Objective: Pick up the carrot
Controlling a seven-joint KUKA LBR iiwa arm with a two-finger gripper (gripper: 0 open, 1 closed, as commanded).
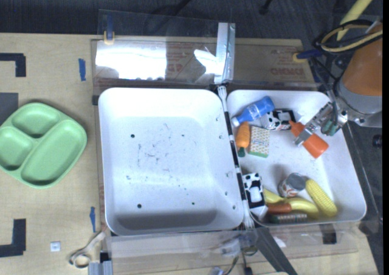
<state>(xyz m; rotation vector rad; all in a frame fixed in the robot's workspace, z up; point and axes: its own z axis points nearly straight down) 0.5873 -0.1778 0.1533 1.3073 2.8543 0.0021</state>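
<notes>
Arm enters from right, wrist angled down-left over the right bin (355,198). Gripper (311,131) sits low at the carrot (309,141), orange piece right at its tip; fingers too small and blurred, so grip state can't be told. Arm's upper part cut off at frame edge.

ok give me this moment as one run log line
arm: over right bin | end effector: above bin's upper right | carrot: lying at bin's left wall beside sponge, not grasped | corn: lower right
</notes>
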